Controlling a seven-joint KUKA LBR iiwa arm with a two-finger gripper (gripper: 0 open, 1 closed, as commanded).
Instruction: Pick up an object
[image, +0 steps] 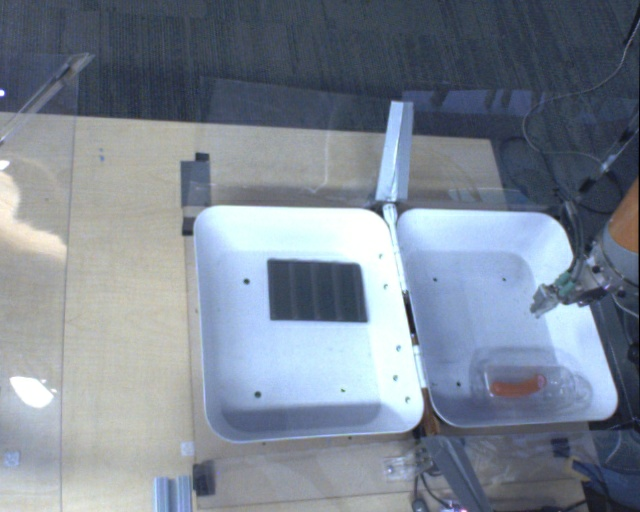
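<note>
From the camera view, two shallow white bins sit side by side on a pale wooden surface (110, 330). The left bin (225, 300) carries a dark, ribbed rectangular panel (317, 291) lying flat near the middle of its floor, toward the far side. A few small dark holes dot the floor around it.

The right bin (460, 250) holds one object — a clear plastic bottle (525, 383) lying on its side in the near right corner, with an orange patch visible inside or on it. The bottle rests on the bin floor, close to the near wall and the right wall.

The arm (622, 240) enters from the right edge, its orange band just visible at the border of the picture. The claw (552, 296) hangs over the right side of the right bin, above and farther back than the bottle, and apart from it. Nothing can be seen between its fingers; at this size and angle I cannot tell whether the claw is released or clenched.

A metal bar (395, 152) runs away from the junction between the two bins toward the far edge of the surface. A small black block (201, 160) sits at the far left of the left bin, and another (203, 478) near its front left corner. Cables (575, 110) trail over the dark floor at upper right.
</note>
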